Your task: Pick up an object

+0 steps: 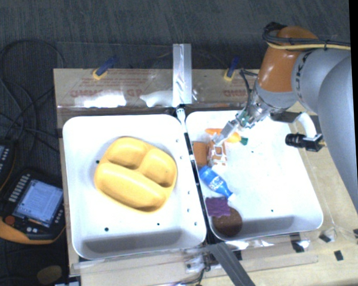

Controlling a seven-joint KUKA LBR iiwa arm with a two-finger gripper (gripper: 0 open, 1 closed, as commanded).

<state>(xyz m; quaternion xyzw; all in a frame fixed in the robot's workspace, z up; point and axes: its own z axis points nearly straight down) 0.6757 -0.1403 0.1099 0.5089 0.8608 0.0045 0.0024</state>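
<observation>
Left bin [79,174] carries one big yellow lumpy object [135,173], centred with open space all round; right bin [289,187] has its small things crowded along the left wall, likely pushed there: blue bottle [214,180], purple piece [217,205], brown ball [229,222]. Claw [218,144] reaches down among them at the orange item [201,151]; opening and hold cannot be told.

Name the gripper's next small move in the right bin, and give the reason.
Probably a short descent toward the bin's left wall. The gripper sits at the top of the cluttered pile in the right bin, with nothing visibly between its jaws, so no object is secured yet.
</observation>
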